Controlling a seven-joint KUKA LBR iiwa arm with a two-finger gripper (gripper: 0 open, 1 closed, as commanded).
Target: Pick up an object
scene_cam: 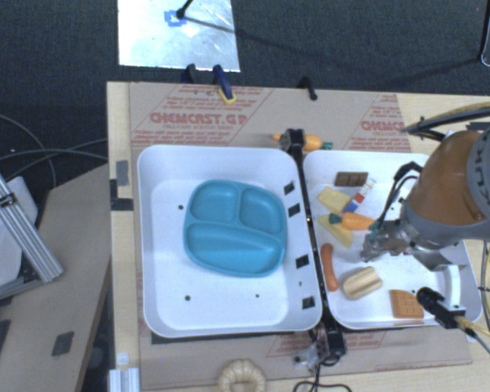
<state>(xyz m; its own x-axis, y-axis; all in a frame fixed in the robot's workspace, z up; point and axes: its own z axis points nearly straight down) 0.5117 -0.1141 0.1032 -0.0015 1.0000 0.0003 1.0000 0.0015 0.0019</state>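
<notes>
Jaws [374, 247] hang low over the middle of the right bin [465, 300], and whether they are released or clenched cannot be told from this slant. Nothing is seen between them. Just below them lies a tan bread roll [362, 282], apart from them. Toward the bin's inner wall, a red sausage [330, 267] lies lengthwise. Above the jaws, toward the far edge of the counter [229, 113], sit an orange carrot [358, 221], pale yellow cheese pieces [333, 199] and a brown chocolate bar [350, 180]. A tan waffle square [405, 304] rests near the bin's near edge. The grey arm [453, 190] with its orange band enters from the counter's right edge. In the left bin [159, 300] a blue divided plate [235, 226] lies at the middle.
</notes>
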